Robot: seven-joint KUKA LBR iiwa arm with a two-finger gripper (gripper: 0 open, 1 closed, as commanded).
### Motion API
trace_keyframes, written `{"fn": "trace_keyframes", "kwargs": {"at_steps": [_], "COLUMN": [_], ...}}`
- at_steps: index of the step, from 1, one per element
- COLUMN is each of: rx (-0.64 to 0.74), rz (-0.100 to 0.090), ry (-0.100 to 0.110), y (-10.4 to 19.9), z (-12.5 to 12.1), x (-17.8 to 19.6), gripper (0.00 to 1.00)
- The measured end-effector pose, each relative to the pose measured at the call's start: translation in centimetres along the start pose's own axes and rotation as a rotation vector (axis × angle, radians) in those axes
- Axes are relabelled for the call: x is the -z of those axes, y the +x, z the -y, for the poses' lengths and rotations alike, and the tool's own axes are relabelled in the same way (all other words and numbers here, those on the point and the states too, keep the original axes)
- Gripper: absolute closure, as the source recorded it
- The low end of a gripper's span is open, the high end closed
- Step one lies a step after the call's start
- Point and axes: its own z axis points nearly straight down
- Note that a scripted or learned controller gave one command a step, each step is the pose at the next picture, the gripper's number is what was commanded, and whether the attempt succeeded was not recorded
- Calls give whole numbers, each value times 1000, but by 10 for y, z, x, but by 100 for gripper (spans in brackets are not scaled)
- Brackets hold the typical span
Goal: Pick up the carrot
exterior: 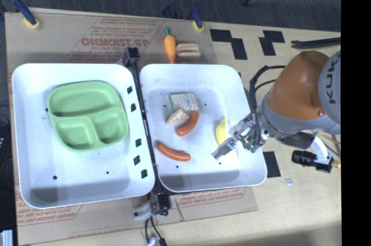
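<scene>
The carrot [169, 47], orange with a green top, lies on the cardboard just behind the right bin's [232, 73] far rim, outside both bins. My gripper [231, 144] hangs low over the right bin's near right part. It is right beside a yellow banana [221, 130] and far from the carrot. Nothing shows in its grasp. The orange wrist band [297, 88] sits above the bin's right rim.
A small bun [188, 51] lies right of the carrot. The right bin also holds a blue patterned packet [184, 101], a bread piece [176, 117] and two sausages [188, 123] [173, 152]. A green divided plate [88, 113] sits in the left bin [23, 140].
</scene>
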Motion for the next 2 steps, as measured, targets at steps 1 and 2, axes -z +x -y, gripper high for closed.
{"fn": "trace_keyframes", "kwargs": {"at_steps": [1, 2], "rx": [54, 66], "rz": [-1, 3], "ry": [0, -1], "y": [54, 4], "z": [-64, 3], "x": [-73, -39], "gripper": [0, 0]}}
